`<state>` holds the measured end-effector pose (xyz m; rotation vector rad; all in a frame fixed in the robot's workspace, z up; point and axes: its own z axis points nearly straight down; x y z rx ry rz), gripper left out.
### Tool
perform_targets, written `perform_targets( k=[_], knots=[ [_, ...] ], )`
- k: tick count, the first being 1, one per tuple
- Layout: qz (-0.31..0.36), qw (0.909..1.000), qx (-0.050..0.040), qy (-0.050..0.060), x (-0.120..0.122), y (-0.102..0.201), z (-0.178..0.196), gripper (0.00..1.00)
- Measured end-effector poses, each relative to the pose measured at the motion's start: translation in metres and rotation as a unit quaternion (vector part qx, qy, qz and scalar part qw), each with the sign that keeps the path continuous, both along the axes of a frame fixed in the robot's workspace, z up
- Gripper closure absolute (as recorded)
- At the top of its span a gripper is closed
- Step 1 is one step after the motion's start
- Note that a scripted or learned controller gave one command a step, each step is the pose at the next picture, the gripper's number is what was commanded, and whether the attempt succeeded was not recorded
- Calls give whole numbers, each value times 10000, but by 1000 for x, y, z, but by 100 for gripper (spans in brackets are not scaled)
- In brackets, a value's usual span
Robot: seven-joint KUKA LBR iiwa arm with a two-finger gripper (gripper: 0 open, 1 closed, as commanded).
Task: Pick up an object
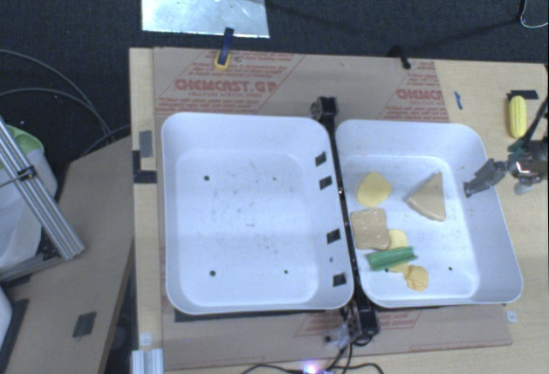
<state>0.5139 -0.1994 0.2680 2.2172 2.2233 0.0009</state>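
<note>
- Bins come first, from the left: the left white bin [244, 209] carries no objects, only small dark marks on its floor.
- Between the two bins runs a dark divider with clips [330, 183]; it is a raised edge the arm should not strike.
- The right white bin [489, 278] carries all the pieces, grouped in its left and middle part.
- Round yellow piece [373, 189] lies near the divider; below it a tan square slice [371, 228], touching a small yellow disc [397, 238].
- A green stick [392, 257] lies just beside the slice, and a small yellow lump [417, 278] near it.
- The tan wedge [430, 197] lies apart from the others, nearest to the tool, so I judge it the easiest target.
- These look like light toy food, probably smooth and a little slippery; the wedge is best taken across its two slanted sides.
- The tool [480, 177] hangs over the right rim of this bin; I cannot tell if it is wide or narrow, and nothing is seen in it.
</note>
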Motion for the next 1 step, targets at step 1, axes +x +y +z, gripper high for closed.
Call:
perform_targets(
  k=[1],
  knots=[
    [28,10000,27,40,0,59,-114,0]
  ],
)
